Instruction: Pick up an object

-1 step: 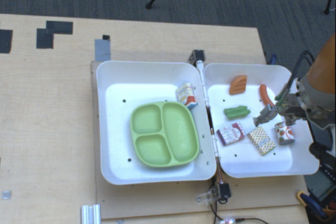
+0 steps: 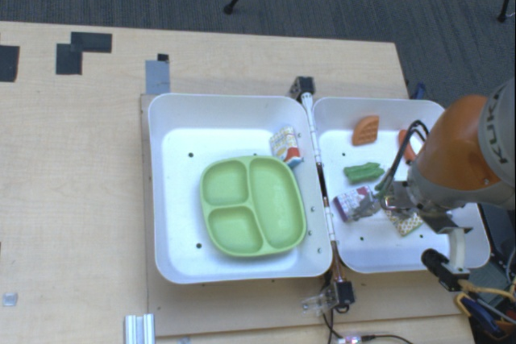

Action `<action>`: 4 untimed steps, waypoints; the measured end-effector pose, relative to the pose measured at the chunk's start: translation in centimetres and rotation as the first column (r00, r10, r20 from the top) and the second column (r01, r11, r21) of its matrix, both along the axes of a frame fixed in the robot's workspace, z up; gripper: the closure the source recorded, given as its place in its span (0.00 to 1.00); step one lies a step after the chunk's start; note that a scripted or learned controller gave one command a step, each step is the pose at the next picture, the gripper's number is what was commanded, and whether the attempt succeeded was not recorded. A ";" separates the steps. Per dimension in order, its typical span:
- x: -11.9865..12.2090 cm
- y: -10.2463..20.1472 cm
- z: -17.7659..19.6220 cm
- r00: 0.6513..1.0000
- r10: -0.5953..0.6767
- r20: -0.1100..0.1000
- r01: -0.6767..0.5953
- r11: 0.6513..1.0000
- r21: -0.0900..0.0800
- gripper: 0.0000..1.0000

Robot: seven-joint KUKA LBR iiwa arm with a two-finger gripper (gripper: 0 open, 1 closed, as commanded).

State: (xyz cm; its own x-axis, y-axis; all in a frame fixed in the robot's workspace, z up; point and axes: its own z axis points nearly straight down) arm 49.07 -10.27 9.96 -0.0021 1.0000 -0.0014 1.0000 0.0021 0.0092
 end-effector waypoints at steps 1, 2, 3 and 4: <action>0.0 0.1 0.7 1.000 0.002 -0.004 -0.002 1.000 0.003 1.00; 0.0 0.1 0.7 1.000 0.003 -0.005 -0.002 1.000 0.003 0.00; 0.1 0.2 1.4 1.000 0.004 -0.007 -0.004 1.000 0.004 1.00; 0.1 0.2 1.4 1.000 0.005 -0.007 -0.005 1.000 0.004 0.00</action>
State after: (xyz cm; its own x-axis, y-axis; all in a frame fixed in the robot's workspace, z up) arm 49.17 -10.09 11.40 -0.0071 1.0000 0.0027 1.0000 0.0071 0.0022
